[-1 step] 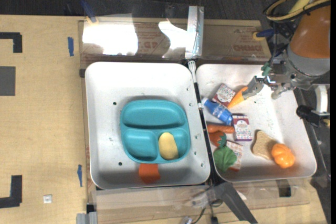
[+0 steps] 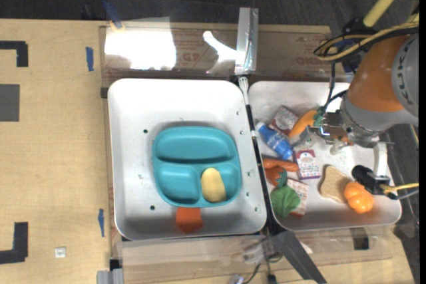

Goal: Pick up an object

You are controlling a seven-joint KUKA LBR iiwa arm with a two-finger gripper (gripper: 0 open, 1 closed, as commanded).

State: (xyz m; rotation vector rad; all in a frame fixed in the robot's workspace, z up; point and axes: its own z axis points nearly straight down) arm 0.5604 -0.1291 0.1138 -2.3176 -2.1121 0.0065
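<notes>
My gripper [image 2: 331, 132] is low over the right bin [image 2: 389, 213], near its middle, below the grey wrist and orange band. Just left of it an orange carrot-like piece [image 2: 305, 122] lies slantwise, with a small printed packet [image 2: 286, 118] beside it. A blue bottle [image 2: 275, 141] lies further left. Below the gripper are a small white and red carton [image 2: 307, 163] and a slice of toast [image 2: 331, 183]. An orange fruit [image 2: 359, 197] rests at the front right. I see nothing clearly between the fingers.
A green leafy toy [image 2: 285, 199] and a red-orange vegetable [image 2: 274, 166] lie at the right bin's front left. The left bin [image 2: 126, 143] holds a teal divided plate [image 2: 193, 146] with a yellow oval [image 2: 213, 184] in one compartment, and an orange block [image 2: 188, 217] in front.
</notes>
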